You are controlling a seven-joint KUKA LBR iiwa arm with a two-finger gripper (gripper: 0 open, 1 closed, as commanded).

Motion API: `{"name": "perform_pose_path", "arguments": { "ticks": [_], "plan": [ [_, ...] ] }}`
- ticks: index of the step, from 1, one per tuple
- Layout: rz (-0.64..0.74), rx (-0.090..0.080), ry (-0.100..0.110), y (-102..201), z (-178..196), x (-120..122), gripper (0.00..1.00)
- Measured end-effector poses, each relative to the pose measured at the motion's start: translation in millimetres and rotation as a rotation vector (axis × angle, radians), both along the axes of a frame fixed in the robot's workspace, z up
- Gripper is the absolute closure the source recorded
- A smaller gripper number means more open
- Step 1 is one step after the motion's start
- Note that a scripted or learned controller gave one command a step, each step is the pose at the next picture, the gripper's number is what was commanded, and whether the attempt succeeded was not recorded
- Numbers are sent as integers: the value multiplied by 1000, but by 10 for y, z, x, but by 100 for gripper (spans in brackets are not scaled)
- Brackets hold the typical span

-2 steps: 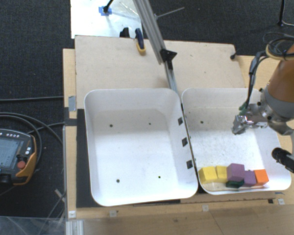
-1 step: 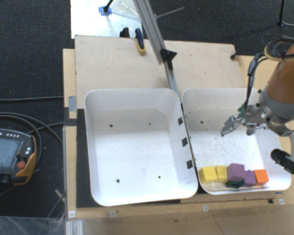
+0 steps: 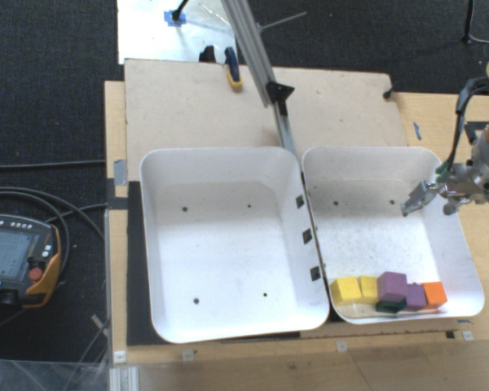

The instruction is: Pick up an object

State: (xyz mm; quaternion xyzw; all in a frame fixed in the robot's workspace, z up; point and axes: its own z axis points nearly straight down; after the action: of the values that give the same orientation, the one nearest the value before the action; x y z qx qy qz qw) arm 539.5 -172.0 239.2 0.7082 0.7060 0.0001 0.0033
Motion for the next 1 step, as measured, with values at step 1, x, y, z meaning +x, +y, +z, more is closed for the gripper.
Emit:
{"name": "perform_pose_path", "arguments": {
  "ticks": [1],
  "plan": [
    [11,7,7,660,-1526,476,0]
  ]
}}
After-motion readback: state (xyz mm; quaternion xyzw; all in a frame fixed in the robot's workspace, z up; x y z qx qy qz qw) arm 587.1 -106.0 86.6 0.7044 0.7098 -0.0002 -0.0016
